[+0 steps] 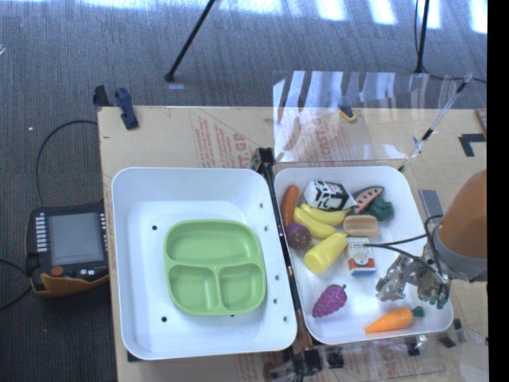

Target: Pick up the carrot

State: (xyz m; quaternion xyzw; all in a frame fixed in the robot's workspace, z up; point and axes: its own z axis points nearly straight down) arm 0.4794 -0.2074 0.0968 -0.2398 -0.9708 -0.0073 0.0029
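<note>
Not picked yet, as we read it. Left bin (143, 205): one green tray (215, 265). Right bin (413, 213): one each of sausage (289, 206), plum (299, 235), milk carton (328, 193), yellow bottle (326, 253), grapes (330, 300), juice box (362, 257), bun (360, 225), watermelon slice (367, 196); two bananas (318, 217). Carrot (390, 321) lies at near right corner. Claw (413, 285) hovers just above it; we can't tell wide or narrow. Grasp and lift remain.

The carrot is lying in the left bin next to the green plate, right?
Not quite. The carrot is lying in the right bin, at its near edge below the claw. The camera view shows the green plate in the left bin.
</note>
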